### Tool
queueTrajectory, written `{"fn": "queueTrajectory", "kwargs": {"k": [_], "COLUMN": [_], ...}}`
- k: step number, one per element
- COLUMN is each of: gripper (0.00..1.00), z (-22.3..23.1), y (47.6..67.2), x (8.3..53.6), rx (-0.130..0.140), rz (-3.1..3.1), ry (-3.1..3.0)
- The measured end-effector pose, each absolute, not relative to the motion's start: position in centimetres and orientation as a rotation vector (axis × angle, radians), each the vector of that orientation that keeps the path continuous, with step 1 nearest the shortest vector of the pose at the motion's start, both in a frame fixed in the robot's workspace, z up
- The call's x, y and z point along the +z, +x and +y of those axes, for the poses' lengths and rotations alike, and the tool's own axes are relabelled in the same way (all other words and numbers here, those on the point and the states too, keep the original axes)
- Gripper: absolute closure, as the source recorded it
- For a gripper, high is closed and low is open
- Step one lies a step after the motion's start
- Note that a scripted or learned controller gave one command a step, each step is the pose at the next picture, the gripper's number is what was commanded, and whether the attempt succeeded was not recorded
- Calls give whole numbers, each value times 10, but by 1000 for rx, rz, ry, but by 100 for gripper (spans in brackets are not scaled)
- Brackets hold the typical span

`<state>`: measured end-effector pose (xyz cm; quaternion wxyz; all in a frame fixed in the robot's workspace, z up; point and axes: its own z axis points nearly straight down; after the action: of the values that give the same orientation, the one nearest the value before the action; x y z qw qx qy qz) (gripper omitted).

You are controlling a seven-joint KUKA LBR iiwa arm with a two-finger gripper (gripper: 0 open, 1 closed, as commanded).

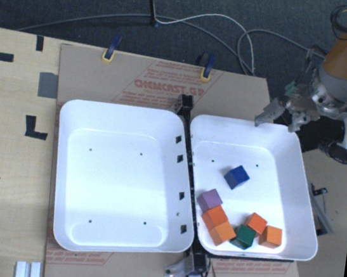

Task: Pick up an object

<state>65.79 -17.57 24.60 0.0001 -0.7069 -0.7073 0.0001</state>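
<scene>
Camera view shows the gripper (pixel 280 117) spread wide, holding nothing, above the right bin's (pixel 303 172) far rim. Blue block (pixel 237 176) lies below-left of it; the arm is cut off.

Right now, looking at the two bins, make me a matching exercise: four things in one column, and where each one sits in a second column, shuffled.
Things:
1. blue block
2. purple block
3. green block
4. gripper

Places:
A. beside the bin divider, touching an orange block
B. above the right bin's far rim
C. alone, middle of the right bin
D. between orange blocks near the right bin's near edge

Pairs: 1-C, 2-A, 3-D, 4-B
</scene>
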Motion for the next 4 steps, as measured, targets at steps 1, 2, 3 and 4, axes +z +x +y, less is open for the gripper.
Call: {"fn": "queueTrajectory", "kwargs": {"k": [1,2,3,4], "gripper": [0,0,0,100], "z": [-164,-111,-113,-113], "y": [616,587,571,572], "x": [89,89,89,99], "rx": [12,0,1,-1], "rz": [-2213,-2225,-2221,-2222], "ry": [-2213,-2217,-2221,-2221]}}
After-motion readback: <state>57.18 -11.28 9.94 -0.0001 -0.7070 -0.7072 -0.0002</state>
